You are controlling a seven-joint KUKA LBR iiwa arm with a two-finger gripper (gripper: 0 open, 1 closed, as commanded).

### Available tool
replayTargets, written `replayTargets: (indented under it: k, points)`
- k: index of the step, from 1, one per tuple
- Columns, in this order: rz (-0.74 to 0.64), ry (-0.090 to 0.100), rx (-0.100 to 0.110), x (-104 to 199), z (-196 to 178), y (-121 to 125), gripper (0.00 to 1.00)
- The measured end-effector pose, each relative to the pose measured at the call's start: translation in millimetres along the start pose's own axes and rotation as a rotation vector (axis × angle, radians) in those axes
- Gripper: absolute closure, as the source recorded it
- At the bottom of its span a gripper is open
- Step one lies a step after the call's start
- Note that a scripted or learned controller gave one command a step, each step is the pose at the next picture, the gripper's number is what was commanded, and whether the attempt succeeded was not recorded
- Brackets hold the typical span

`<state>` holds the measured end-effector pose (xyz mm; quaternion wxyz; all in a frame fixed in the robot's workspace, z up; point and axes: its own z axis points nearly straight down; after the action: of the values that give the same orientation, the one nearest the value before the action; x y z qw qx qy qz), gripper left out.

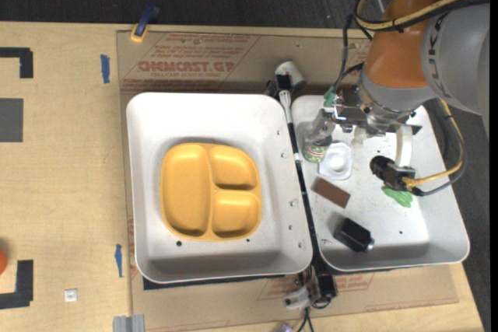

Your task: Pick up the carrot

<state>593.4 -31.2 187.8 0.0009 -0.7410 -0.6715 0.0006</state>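
Gripper (pixel 336 138) sits over right bin (pixel 443 233), grip state can't tell; probable carrot = green bit (pixel 401 197) nearby toward view-right, axis unclear.

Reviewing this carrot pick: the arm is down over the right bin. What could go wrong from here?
1. The claw sits by a clear round piece, so it may close on the wrong thing.
2. A green scrap near the arm's cable may be the carrot's top; I cannot tell, and it lies off to the side.
3. The brown block nearby could get knocked.
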Motion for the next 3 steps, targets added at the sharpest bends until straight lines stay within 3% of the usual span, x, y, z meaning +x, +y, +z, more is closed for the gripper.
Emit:
replayTargets:
  k: [1,2,3]
  points:
    - [0.106,0.0,0.002,66,3,-42,0.0]
    - [0.139,0.0,0.002,78,4,-96,0.0]
    - [0.074,0.0,-0.015,103,53,-109,0.0]
